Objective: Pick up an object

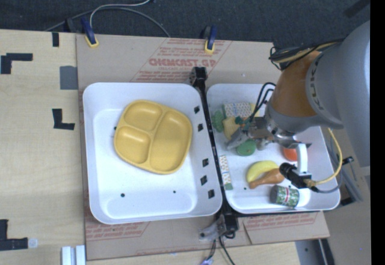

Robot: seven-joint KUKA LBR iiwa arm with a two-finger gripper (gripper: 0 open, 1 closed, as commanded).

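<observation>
My gripper (242,137) reaches down into the right bin (319,201), over a cluster of small toys near the bin's left side. A green round toy (245,149) lies right under the fingertips, with a yellow piece (230,124) and a dark green piece (218,116) just beyond it. A yellow banana-like toy (263,170) with a brown piece (265,180) lies nearer the front. A small can (284,196) with a green label sits at the front edge. An orange object (290,152) shows beside the wrist.
The left bin (99,197) holds a yellow divided plate (153,136). A black divider (207,137) separates the bins. The grey arm with its orange band (295,86) covers the right bin's back right. Cables (334,167) hang along the arm.
</observation>
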